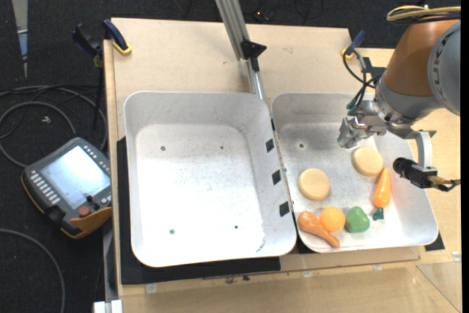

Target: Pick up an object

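- Camera view has the gripper [355,130] low over the right bin [322,113], near the middle of that bin's far half, just beside the far edge of a pale round piece [367,160].
- Whether its jaws are open or closed I cannot tell; nothing is seen between them, so no object counts as held.
- Things to pick all lie in the right bin's near half: the pale round piece toward the right edge, a second cream disc [314,184] nearer the middle, and an orange carrot [382,188] just beside the first piece.
- Along the near edge sit an orange ball [332,218], a green piece [357,220] and a tan gourd-shaped toy [317,226], packed close, the gourd touching the ball.
- Best choice, I judge, is the pale round piece, being nearest: centre over it and come straight down so it sits between the jaws.
- Flat discs are low; the grip probably needs to reach almost to the bin floor or it will slide off the top.
- The carrot lies close on the near-right side and could be nudged or caught along with the piece.
- The cream disc has open floor around it and looks an easier second choice.
- The left bin [146,113] stands alongside, their edges overlapping at the middle.
- A metal pole [227,0] slants in from the far side, well apart from the objects.
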